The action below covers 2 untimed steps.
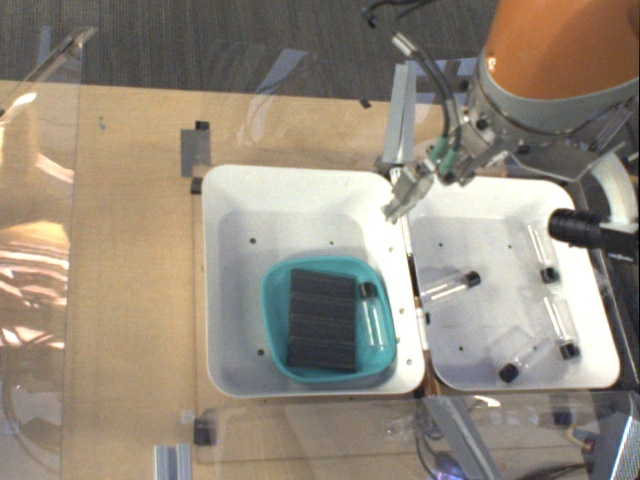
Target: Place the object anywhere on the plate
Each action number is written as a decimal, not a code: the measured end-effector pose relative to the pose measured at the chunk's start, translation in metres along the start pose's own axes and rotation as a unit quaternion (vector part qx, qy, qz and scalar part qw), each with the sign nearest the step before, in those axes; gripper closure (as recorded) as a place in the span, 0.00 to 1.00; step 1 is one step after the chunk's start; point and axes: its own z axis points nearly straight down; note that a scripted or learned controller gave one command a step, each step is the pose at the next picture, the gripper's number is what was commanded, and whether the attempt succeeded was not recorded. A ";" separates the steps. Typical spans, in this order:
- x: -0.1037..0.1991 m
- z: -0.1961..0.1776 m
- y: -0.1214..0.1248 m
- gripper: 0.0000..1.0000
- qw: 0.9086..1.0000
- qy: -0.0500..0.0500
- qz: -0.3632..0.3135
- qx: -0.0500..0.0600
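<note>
Gripper [405, 193] sits over the seam between the bins, near the back rim. Can't tell my jaw state from this angle. Nothing visibly between them.

One clear vial [375, 313] with a black cap already lies on the teal plate [275, 288], right edge, beside a dark ribbed block [322, 318]. Four more vials in the right bin [600, 368]; nearest [448, 286] lies near the divider.

Risks, as I judge them: vials are smooth, round, transparent, so they could roll or squirt out of a pinch. Plate has a shallow rounded rim and the block eats most of the space, so a drop could bounce off. Bin walls are glossy white plastic.
</note>
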 end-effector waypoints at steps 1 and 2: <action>0.105 0.133 0.044 0.00 1.000 0.003 -0.007 0.004; 0.066 0.001 0.015 0.00 0.984 0.000 -0.178 -0.001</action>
